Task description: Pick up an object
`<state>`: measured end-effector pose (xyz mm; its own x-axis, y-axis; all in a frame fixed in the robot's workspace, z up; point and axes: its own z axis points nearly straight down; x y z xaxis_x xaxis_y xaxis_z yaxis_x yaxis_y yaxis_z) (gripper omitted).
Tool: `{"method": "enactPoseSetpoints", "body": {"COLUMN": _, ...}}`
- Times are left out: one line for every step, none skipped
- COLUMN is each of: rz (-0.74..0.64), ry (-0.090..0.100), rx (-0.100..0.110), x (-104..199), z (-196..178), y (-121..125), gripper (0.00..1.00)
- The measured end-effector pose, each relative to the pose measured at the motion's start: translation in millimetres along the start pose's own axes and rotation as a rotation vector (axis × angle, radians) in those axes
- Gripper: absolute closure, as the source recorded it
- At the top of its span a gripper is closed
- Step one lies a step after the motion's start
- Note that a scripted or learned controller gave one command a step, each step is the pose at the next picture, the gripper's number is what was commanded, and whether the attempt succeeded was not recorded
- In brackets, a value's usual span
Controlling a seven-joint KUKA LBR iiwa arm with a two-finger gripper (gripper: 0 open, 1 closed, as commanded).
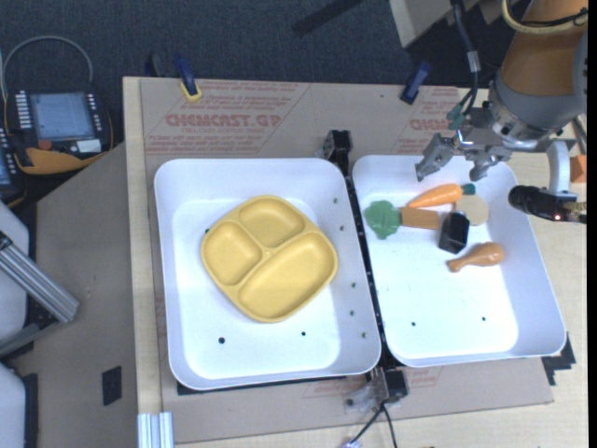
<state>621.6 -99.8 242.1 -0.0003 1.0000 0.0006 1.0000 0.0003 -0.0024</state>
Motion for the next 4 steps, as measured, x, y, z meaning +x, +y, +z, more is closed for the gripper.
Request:
{"method": "enactPoseSetpoints", "body": {"rz": 0.0, "ry": 0.0, "rx": -0.001, "x": 0, "z": -1, "y": 0, "gripper": 0.0}}
{"method": "enactPoseSetpoints", "body": {"rz": 0.0, "ry": 0.0, "rx": 0.0, "x": 6, "z": 58, "y": -3, "gripper": 0.0}}
{"method": "enactPoseSetpoints", "body": {"rz": 0.0, "ry": 0.0, "rx": 0.004, "x": 3, "z": 113, "y": 6, "gripper": 0.0}}
{"method": "enactPoseSetpoints", "body": {"rz": 0.0, "ry": -0.001, "rx": -0.003, "x": 3, "z": 156, "y": 7, "gripper": 0.0}}
